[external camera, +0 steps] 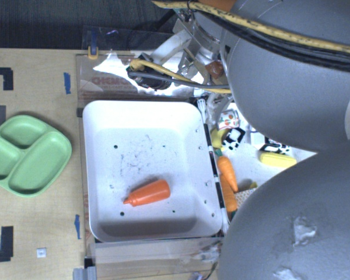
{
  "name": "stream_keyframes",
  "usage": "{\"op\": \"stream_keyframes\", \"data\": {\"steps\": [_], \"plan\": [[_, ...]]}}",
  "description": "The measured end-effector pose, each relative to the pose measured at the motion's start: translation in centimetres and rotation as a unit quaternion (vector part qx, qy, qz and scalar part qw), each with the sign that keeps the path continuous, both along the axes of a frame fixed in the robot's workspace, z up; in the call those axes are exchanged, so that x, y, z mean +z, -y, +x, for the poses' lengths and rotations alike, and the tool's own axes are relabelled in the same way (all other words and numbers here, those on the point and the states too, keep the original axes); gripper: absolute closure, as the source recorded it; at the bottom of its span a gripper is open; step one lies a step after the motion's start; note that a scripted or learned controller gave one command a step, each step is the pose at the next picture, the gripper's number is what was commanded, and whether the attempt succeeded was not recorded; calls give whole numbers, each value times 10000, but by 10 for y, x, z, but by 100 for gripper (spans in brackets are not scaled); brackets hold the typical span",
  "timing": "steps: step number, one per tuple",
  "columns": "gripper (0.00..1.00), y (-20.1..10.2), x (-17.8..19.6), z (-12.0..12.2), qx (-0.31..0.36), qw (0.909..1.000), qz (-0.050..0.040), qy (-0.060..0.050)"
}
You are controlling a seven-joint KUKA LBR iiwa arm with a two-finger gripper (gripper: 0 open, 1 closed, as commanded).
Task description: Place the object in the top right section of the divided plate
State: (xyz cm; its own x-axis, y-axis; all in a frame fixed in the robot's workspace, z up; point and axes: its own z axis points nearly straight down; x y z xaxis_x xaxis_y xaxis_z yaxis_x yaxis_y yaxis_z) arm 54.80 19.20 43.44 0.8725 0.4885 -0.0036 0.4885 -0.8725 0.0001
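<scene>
- Because the grey arm (291,98) leans in from the right and its bulk fills that whole side, I cannot tell how the pincer stands; nothing of it is clear to me from here.
- The orange carrot (148,193) lies on its side in the left white bin (105,121), toward the near wall, its narrow end pointing left. It rests alone on the bin floor, apart from every wall, which I take to be why it would be the easiest piece to come down on from above.
- The green divided plate (27,154) sits out on the counter (41,80), well to the left of that bin and not touching it. All three of its sections look bare, so the placing is, by my reckoning, not yet done.
- The right bin (262,156) is mostly hidden under the arm. I can make out a second carrot (226,177) hard against the wall between the bins, a yellow piece (276,159) and some black-and-white thing (234,136) beside it; that corner is crowded.
- For room: the bin's raised left rim stands between carrot and plate, so a carry would need to clear it. Beyond it the counter is open up to the plate, apart from blue tape marks (66,81) and black corner marks (4,77).
- Cables (181,74) and crinkled foil lie just behind the bin's far edge, a likely snag.
</scene>
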Motion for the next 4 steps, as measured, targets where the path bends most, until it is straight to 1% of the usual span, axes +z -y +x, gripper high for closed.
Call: {"op": "stream_keyframes", "data": {"steps": [1, 2, 3, 4], "plan": [[100, -2, 10, 0, 22, 10000, -9, -16], [100, -26, 3, -66, -1048, 9945, 42, 36], [100, -33, -126, -69, -584, 9983, -1, -7], [100, -33, -173, -70, -733, 9973, 2, -9]]}}
